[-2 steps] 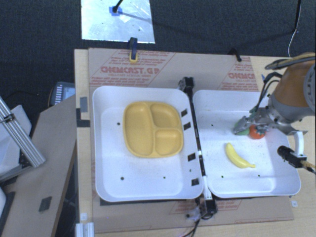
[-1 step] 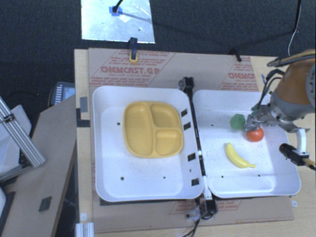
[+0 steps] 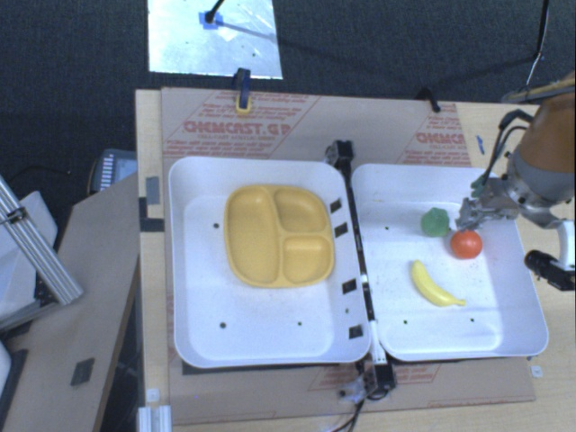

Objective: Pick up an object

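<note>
gripper above tomato, green object beside, banana near

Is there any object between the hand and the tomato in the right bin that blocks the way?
Nothing visible does. The hand hangs just above the tomato, with bare bin floor between them. The green vegetable lies to the tomato's left and the banana below it, both off the direct path.

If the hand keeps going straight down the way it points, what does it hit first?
Probably the red tomato, just below the hand, with the green object beside it. Depth is hard to judge from this slanted view.
</note>
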Available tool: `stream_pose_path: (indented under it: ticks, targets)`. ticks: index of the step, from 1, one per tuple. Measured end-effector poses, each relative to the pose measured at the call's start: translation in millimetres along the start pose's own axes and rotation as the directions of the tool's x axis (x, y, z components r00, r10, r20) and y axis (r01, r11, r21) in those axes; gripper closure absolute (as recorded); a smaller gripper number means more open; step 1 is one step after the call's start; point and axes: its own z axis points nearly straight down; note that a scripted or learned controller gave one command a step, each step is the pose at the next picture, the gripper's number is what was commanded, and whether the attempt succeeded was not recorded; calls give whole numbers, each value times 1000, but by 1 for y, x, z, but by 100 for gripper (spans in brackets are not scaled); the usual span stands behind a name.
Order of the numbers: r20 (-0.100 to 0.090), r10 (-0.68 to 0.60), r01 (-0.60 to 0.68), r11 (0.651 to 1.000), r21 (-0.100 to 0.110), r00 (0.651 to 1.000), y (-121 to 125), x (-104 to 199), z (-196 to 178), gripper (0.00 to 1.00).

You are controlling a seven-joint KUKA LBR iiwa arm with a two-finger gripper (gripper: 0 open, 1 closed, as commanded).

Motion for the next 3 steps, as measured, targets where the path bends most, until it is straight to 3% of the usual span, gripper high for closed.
stream_pose_path:
  ticks: [1, 3]
  targets:
    - [1, -1, 1, 1000, -2, 1000, 2, 0, -54, 100]
    - [-3, -7, 7, 1000, 2, 1000, 31, 107, -63, 100]
